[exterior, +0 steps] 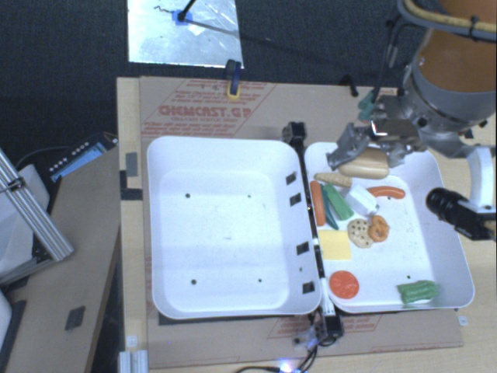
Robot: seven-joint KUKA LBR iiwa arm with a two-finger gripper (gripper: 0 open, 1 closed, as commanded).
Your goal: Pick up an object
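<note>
Pincer (359, 148), state unclear, hovers just above a tan bread roll (365, 166); carrot (333, 179), cookie (359, 231) lie nearby.

You get even, bright overhead light; the white bins (225, 224) nearly wash out, the foil sheet (182, 20) behind them glares, and everything looks slightly soft.

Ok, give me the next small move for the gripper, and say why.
Probably lower straight onto the bread roll. The gripper sits over the far end of the right bin, right at the roll, and I can't see anything between its fingers. The other toys, like the tomato and cookie, lie nearer the camera.
</note>
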